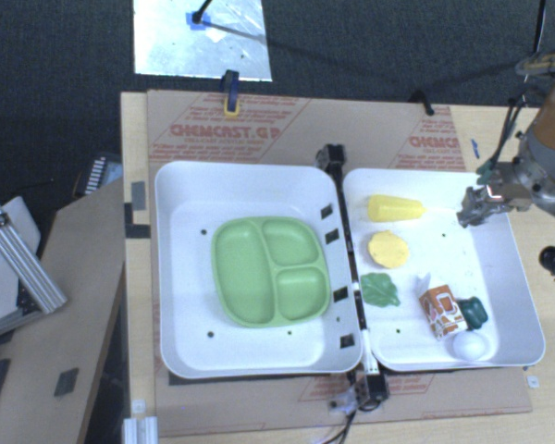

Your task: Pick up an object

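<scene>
Bench's right bin (527,336) has bare floor under the gripper (474,209), seemingly clenched on nothing.

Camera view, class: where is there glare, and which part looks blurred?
Camera view: glare washes out the shiny sheet at top left; the white bins look bright and evenly lit; the pincer at the right bin's rim is soft and blurred.
</scene>
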You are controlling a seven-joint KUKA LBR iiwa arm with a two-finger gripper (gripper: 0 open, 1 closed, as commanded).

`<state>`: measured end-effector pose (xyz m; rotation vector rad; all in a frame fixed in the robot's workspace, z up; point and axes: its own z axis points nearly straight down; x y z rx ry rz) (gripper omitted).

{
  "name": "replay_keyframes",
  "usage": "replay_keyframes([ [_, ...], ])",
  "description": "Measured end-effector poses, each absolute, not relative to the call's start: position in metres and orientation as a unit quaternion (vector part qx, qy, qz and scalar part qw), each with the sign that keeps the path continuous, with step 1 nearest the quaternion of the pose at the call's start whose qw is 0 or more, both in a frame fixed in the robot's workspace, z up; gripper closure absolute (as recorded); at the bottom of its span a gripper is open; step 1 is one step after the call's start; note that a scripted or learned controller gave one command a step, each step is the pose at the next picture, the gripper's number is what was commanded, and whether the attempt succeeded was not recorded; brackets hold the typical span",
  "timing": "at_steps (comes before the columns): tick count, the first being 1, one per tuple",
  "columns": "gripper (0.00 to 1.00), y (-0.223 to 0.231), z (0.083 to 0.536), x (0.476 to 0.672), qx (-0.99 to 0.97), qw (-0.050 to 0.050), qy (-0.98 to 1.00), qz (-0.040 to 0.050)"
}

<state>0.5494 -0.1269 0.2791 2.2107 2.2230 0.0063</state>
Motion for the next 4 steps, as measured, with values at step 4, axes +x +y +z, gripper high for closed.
replay_keyframes([
  [4,1.00,0.076,0.242,0.613,0.704,0.000,0.711,0.0013],
])
